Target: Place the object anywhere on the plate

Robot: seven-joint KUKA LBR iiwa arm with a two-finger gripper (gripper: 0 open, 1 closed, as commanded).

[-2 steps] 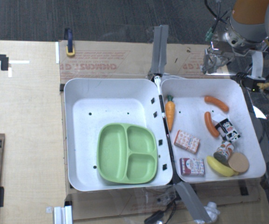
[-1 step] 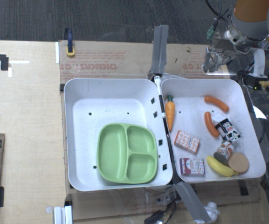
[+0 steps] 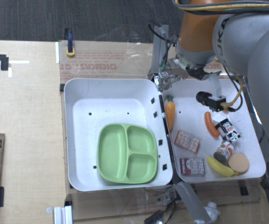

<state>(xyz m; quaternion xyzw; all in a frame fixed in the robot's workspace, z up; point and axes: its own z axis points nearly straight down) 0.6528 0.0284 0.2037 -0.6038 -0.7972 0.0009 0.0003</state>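
Gripper (image 3: 164,78): grip state unclear, at bins' shared rim | carrot (image 3: 170,112) just below | plate (image 3: 127,153) bare

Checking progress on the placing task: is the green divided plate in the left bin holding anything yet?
Empty. The green divided plate shows three bare compartments; the orange carrot lies in the right white bin.

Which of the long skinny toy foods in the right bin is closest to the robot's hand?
The carrot, orange with a green top, lying against the bin's left wall just below the hand. The sausage and the yellow banana lie farther off.
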